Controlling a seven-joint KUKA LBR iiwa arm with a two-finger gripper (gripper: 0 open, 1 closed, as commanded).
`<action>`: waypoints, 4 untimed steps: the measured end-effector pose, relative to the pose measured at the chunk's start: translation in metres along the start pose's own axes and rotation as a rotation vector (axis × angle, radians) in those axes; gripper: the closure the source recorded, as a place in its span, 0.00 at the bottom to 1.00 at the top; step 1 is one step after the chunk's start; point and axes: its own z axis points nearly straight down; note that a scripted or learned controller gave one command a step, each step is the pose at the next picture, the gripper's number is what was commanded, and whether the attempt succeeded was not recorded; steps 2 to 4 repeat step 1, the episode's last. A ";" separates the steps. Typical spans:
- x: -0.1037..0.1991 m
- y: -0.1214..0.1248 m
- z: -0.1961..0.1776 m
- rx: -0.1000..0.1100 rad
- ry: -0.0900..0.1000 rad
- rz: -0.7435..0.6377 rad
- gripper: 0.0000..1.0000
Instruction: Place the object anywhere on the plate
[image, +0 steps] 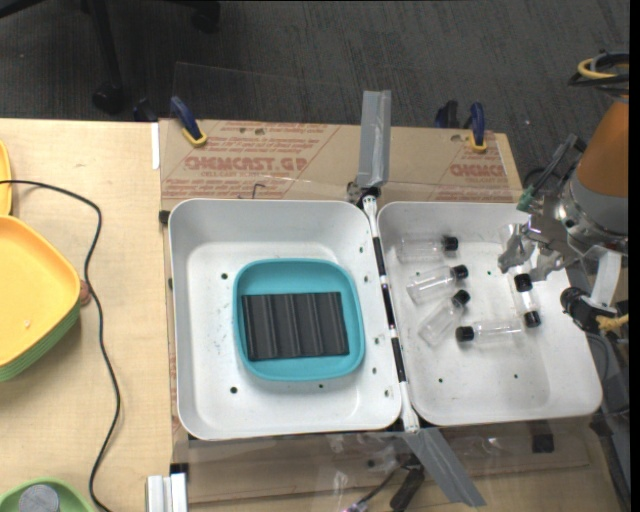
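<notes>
You had the desk (90, 420) under two shallow white bins set side by side. In the left bin (200, 300) sat the teal plate (298, 320), square with rounded corners and a dark ribbed insert in its middle, lying flat and roughly centred.

The right bin (500, 390) held your task objects — a scatter of clear vials with black caps (440, 285). Four lay toward the bin's left half: one near the top, two stacked closely below it, one lower down lying slantwise. A fifth (490, 331) lay horizontal near the middle, cap to its left. One more vial (526, 300) lay further right, black at both visible ends, just under the pincer. None of them was on the plate; all were in the right bin, well apart from it.

Your arm (605, 170) came in from the right, its orange band showing above the wrist. The pincer (520, 255) hung over the upper right part of the right bin, close above that rightmost vial. Whether it touched the vial you could not tell.

Left of the bins, a yellow dish (30, 300) rested on the desk with a black cable (95, 300) curling past it — and behind the bins lay a sheet of cardboard (270, 160) held by clamps.
</notes>
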 end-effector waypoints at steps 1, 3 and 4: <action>0.000 0.000 0.000 0.000 0.000 0.000 0.00; 0.000 0.000 0.000 0.000 0.000 0.000 0.00; 0.000 0.000 0.000 0.000 0.000 0.000 0.00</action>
